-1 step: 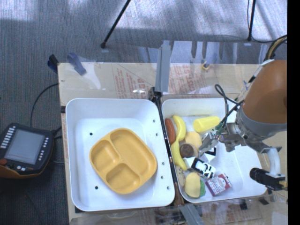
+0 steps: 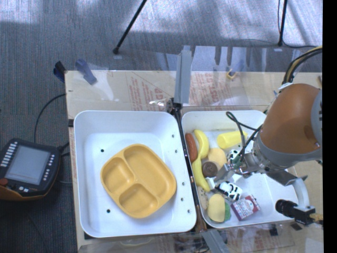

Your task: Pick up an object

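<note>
The right bin (image 2: pixel 247 117) holds a pile of toy food. A red-brown sausage (image 2: pixel 191 146) lies beside two yellow bananas (image 2: pixel 201 143) along its left wall. A yellow cylinder (image 2: pixel 230 139) lies further back. A pale round fruit (image 2: pixel 216 156) and a brown round piece (image 2: pixel 210 168) sit in the middle. Near the front are a black-and-white toy (image 2: pixel 229 190), a yellow lemon (image 2: pixel 216 207) and a red packet (image 2: pixel 244 206). My gripper (image 2: pixel 233 168) hangs low over the middle of the pile, between the pale fruit and the black-and-white toy. Nothing is visibly held.
The left bin (image 2: pixel 89 130) holds a yellow divided plate (image 2: pixel 138 179). The arm's orange band (image 2: pixel 292 120) covers the right bin's right side. A grey post (image 2: pixel 182 78) stands behind the bins. A teach pendant (image 2: pixel 27 167) lies left of the bench.
</note>
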Controlling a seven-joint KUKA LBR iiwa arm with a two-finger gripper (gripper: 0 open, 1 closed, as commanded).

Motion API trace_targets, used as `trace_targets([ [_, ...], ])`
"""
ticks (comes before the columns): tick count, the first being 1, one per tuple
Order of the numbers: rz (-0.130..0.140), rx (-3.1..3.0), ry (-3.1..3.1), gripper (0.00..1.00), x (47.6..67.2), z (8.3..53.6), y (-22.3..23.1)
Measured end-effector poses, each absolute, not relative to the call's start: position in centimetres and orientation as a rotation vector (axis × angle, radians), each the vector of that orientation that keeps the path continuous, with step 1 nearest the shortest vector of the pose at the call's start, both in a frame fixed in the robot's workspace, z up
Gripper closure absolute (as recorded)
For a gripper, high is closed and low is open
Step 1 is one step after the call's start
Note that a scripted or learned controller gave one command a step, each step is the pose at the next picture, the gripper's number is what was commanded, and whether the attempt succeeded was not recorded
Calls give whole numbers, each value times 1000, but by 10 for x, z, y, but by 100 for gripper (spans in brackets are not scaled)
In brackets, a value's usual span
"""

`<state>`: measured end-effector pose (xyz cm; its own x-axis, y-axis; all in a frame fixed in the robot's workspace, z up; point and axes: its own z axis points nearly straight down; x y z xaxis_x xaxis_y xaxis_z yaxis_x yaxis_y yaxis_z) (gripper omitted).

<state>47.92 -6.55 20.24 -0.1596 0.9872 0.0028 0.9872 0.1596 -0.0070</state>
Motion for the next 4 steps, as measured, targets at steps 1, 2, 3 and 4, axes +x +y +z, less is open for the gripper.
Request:
trace_targets([
  [1, 1, -1671, -2656, 0, 578, 154, -101],
  [2, -21, -2103, -2360, 0, 583, 106, -115],
  [3, -22, -2111, -2361, 100, 585, 117, -117],
  [4, 2, -2172, -2267, 100, 584, 132, -163],
])
